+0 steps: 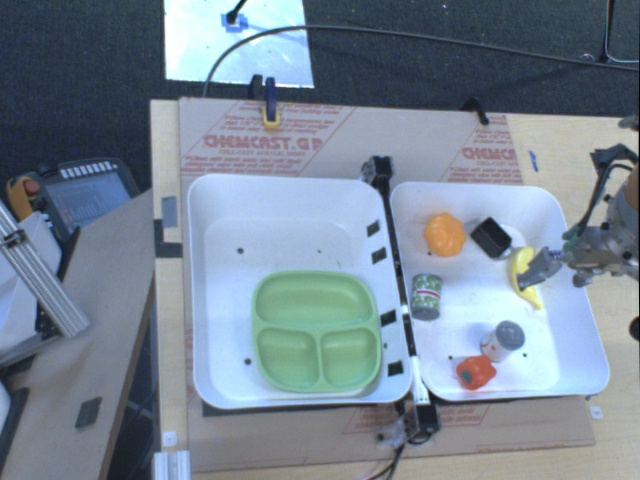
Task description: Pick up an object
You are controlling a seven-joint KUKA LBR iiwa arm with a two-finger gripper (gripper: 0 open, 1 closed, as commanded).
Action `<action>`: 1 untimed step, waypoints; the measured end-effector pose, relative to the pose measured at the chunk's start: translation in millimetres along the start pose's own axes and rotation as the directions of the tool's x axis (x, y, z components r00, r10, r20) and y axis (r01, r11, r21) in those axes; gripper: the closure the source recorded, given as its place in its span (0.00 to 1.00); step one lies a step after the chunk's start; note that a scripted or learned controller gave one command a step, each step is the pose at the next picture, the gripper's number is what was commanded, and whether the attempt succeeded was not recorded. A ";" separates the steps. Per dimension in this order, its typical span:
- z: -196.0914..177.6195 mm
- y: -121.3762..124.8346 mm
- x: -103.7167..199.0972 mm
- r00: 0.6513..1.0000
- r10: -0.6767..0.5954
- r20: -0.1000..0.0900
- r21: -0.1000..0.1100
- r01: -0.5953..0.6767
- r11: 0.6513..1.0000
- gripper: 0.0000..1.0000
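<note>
The tabletop (pixel 330 133) is covered by a printed sheet, on which two white bins are set side by side, so that things may be moved between them. The left bin (pixel 215 218) carries a green divided tray (pixel 315 330). In the right bin (pixel 575 353) the candidate objects are scattered apart, which leaves room for a grasp: an orange ball (pixel 445 234), a black block (pixel 490 236), a small green can (pixel 427 296), a yellow banana (pixel 524 274), a grey-capped piece (pixel 503 339) and a red pepper (pixel 476 371). The end effector (pixel 545 265) is seen just beside the banana, likely its target; whether it is parted or closed cannot be told, and nothing is seen held.
</note>
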State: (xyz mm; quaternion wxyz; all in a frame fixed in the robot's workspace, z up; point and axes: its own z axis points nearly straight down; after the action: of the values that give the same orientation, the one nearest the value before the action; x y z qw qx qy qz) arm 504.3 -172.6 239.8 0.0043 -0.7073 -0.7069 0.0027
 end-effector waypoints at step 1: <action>-5.9 2.4 0.5 1.000 -0.004 0.003 -0.011 0.004 1.000 0.00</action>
State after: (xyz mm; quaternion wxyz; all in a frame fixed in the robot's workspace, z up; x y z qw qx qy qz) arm 506.7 -172.1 245.7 -0.0006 -0.7060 -0.7082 -0.0003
